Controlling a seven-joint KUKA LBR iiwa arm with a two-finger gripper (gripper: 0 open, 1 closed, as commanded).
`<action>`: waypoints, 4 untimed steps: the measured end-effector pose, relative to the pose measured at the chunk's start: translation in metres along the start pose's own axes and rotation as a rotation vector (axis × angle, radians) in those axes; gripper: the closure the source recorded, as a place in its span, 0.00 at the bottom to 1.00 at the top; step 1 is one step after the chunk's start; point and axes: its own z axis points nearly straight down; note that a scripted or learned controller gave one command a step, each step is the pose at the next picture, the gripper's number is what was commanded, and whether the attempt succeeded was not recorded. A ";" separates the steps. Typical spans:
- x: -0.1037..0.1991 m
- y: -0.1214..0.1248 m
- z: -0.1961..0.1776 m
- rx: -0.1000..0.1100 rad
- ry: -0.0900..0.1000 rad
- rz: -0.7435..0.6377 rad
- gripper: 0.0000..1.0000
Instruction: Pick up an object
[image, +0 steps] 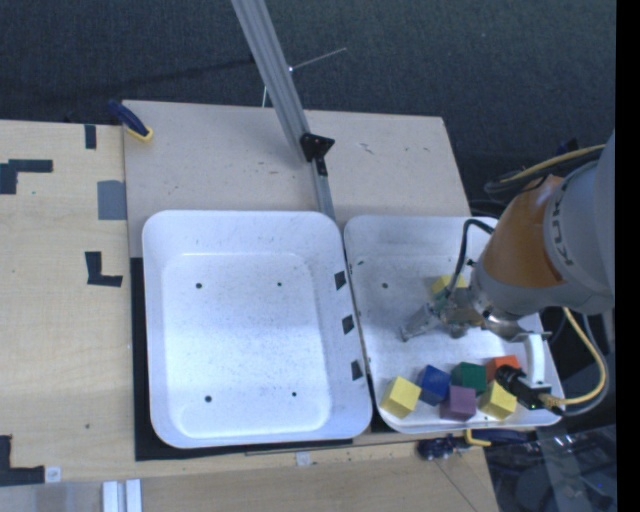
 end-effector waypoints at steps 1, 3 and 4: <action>0.001 0.000 -0.011 0.000 0.002 -0.001 1.00; 0.009 -0.003 -0.096 -0.006 0.000 0.000 1.00; 0.008 0.002 -0.159 -0.009 -0.001 -0.001 1.00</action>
